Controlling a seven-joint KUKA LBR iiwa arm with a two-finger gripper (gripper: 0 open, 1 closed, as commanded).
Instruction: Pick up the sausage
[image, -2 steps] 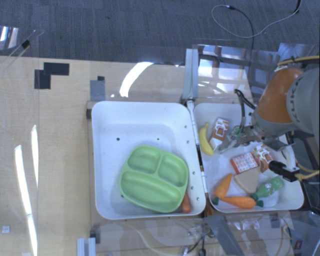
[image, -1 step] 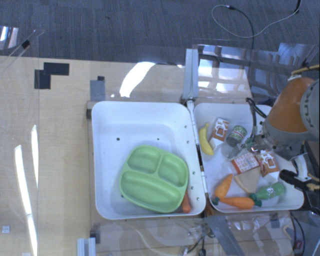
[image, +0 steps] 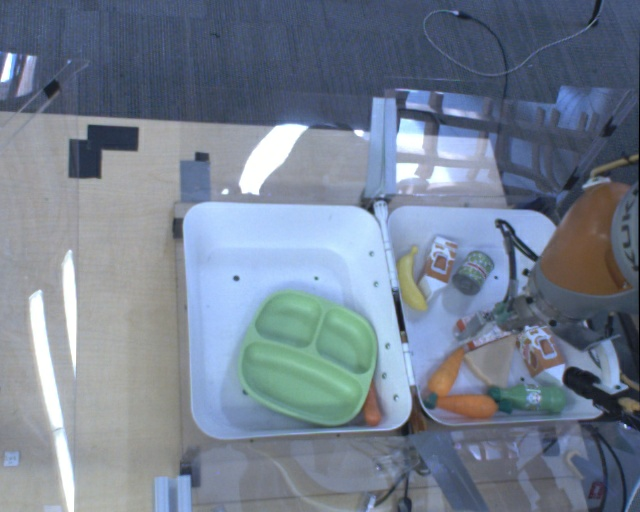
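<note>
A reddish-orange sausage-like piece (image: 372, 408) lies in the left bin (image: 210, 300), tucked against the lower right edge of the green divided plate (image: 308, 356) and partly hidden by it. The arm with its orange band (image: 592, 248) reaches over the right bin (image: 425, 225). Its gripper (image: 503, 322) hangs low over the clutter in the middle of that bin, well to the right of the sausage and across the bin divider from it.
The right bin holds a banana (image: 409, 280), a small carton (image: 438, 258), a can (image: 473, 271), two orange carrots (image: 446, 372) (image: 466, 405), a bread slice (image: 490, 362), a green bottle (image: 528, 399) and a second carton (image: 541, 349). Cables hang beside the arm.
</note>
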